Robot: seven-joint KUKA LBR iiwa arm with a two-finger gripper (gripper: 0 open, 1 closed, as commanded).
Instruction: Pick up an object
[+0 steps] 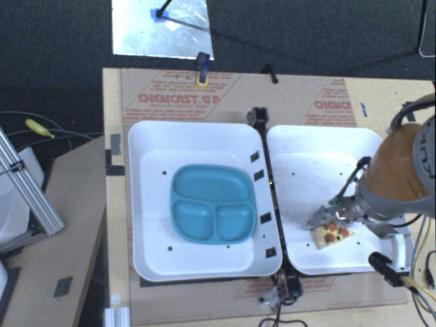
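Hovering low in the right-hand shallow white bin (327, 148), the metal pincer (325, 216) sits at the upper-left edge of a small pale toy pizza slice with red spots (332, 234), which lies near that bin's front wall. From the pincer the slice lies just below and slightly right, seemingly touching, its long axis slanting up to the right. Whether the pincer stands wide or narrow I cannot tell; the blue three-compartment plastic plate (211, 203) lies in the left-hand white bin (197, 135) on the desk (293, 94).

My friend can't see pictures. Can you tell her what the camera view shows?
A grey and orange robot arm reaches its gripper down to a toy pizza slice in the right white bin. A blue divided plate lies in the left white bin.
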